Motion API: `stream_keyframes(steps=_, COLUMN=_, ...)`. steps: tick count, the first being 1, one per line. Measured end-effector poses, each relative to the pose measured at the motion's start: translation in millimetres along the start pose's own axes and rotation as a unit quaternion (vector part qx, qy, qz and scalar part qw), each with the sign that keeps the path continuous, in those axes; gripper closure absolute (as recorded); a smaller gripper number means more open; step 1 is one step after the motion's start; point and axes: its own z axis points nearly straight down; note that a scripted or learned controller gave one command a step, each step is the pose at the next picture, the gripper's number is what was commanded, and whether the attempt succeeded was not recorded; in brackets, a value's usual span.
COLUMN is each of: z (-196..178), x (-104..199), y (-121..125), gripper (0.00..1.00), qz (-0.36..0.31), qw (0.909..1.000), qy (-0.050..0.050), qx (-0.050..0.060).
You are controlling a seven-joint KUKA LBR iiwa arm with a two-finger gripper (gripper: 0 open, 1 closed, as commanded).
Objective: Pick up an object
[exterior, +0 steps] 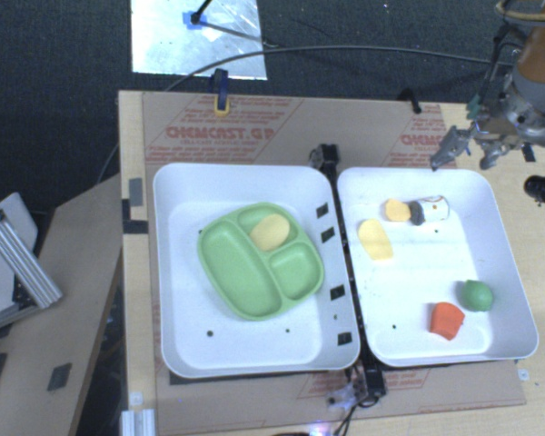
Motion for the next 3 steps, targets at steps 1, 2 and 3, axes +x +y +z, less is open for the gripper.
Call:
stream_keyframes(steps=1, z=-8, x=1, y=2, gripper=0.0, qz=-0.001, qw=1.0, qy=-0.001, qx=-0.006)
stream_keyframes(steps=2, z=43, x=11, y=3, gripper=0.0, qz=-0.003, qw=1.0, qy=-0.001, qx=-0.004)
stream_keyframes(steps=3, z=99, x=11, y=13, gripper=0.0, qz=-0.004, qw=1.0, qy=-0.001, qx=-0.005)
